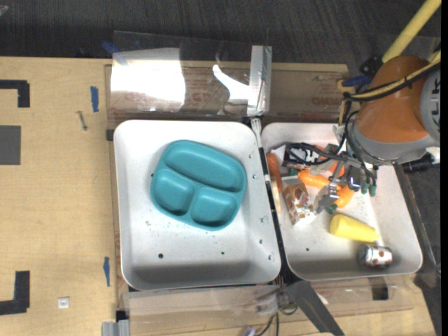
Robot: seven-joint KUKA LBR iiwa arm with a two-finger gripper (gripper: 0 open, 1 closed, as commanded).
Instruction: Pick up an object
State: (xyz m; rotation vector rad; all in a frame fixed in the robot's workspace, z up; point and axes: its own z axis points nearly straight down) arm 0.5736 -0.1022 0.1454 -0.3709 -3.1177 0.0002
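nearest the camera, in the right bin (409, 257), a small silver ball with red spots (376, 256) lies by the front wall, a yellow piece (352, 227) just behind it. further back my jaws (329, 198) hang low over an orange piece (318, 180) and a clear wrapped packet (297, 203); i cannot tell their state. the left bin (140, 243) holds a teal divided tray (198, 183).

Bright, even overhead light; strong glare whitens the clear plastic sheet (150, 75) behind the bins; the picture is slightly soft throughout.
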